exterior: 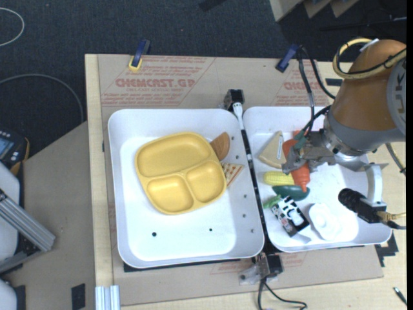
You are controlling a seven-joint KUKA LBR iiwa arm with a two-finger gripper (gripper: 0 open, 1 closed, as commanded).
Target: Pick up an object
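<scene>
Gripper low over the right bin's toy food

The gripper [301,157] hangs over the upper middle of the right bin [277,112], at the end of the arm [368,89] that reaches in from the right. It sits right above an orange carrot-like piece [302,174]; whether the claw is open or closed cannot be told, nor whether it touches the piece. Just left of it lies a beige wedge [272,149]. Below that are a yellow corn cob [274,179] and a green vegetable piece [289,190], close together. Nearer the front edge rest a small black-and-white object [289,215] and a white round lid [326,219]. The left bin [187,237] holds a yellow divided plate [181,172], with a brown wooden piece [221,145] and a tan cracker [231,171] at its right edge
</scene>
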